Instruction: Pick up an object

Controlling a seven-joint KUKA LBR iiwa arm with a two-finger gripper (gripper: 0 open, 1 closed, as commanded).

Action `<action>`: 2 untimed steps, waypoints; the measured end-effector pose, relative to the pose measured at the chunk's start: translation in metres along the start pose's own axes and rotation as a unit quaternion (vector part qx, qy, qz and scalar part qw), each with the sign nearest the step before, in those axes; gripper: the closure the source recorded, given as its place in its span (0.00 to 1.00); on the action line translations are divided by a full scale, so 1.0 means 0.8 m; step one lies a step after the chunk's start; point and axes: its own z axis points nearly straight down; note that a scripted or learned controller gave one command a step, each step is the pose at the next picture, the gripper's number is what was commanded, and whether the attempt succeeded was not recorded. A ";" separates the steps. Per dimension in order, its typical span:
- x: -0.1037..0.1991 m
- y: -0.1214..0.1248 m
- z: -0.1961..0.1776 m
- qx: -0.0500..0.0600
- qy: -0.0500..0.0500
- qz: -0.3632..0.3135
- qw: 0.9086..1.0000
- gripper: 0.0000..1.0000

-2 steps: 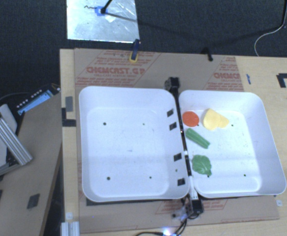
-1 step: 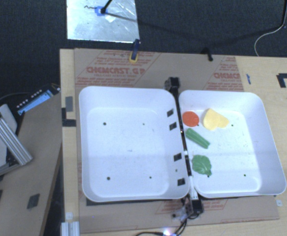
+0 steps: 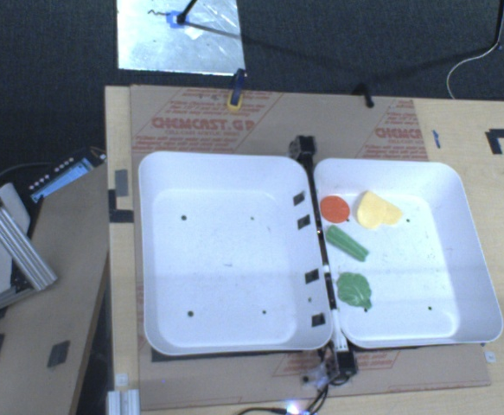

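Right bin (image 3: 459, 232), center right of frame: orange disc (image 3: 334, 208), yellow piece (image 3: 377, 210), green strip (image 3: 347, 243), green leafy piece (image 3: 354, 290), clustered near left wall. Gripper state: cannot tell.

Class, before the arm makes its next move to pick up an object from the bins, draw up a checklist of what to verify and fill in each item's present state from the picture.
1. Objects available in the right bin: ok, four lie there.
2. Orange disc free of the yellow piece: ok, a gap shows between them.
3. Long green piece clear of the divider wall: not ok, it lies close beside it.
4. Leafy green piece clear of the divider wall: not ok, it also lies close.
5. Left bin ready to receive a drop: ok.
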 end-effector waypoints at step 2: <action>0.000 0.000 0.000 0.000 0.000 0.000 1.000 1.00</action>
